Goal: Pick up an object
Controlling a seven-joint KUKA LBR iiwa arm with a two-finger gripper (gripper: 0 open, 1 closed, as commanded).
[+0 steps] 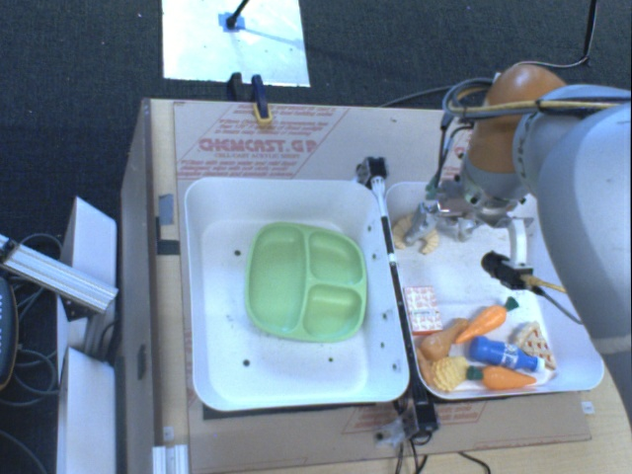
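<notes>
**End effector low in the right bin, over a pale object**

The end effector (427, 227) sits at the 11 o'clock corner of the right bin (583, 368), reaching down from the grey arm (573, 166). A small pale yellowish object (403, 230) lies at its tip, touching or just beside it. Its long axis seems to run roughly 10 to 4 o'clock, though it is too small and part-hidden to be sure. Whether the object is gripped, and how far the end effector is spread, cannot be told.

Toward 5 o'clock from there, the rest of the bin's things cluster well apart from the end effector: a red-and-white checked packet (423, 309), an orange carrot (484, 321) pointing about 2 o'clock, a blue bottle (504, 354) lying 10 to 4, a second carrot (509, 377), a yellow corn piece (449, 371) and a waffle (535, 344).

The left bin (217, 265) holds a green divided plate (306, 282). Both bins rest on the worktop (296, 141).
</notes>
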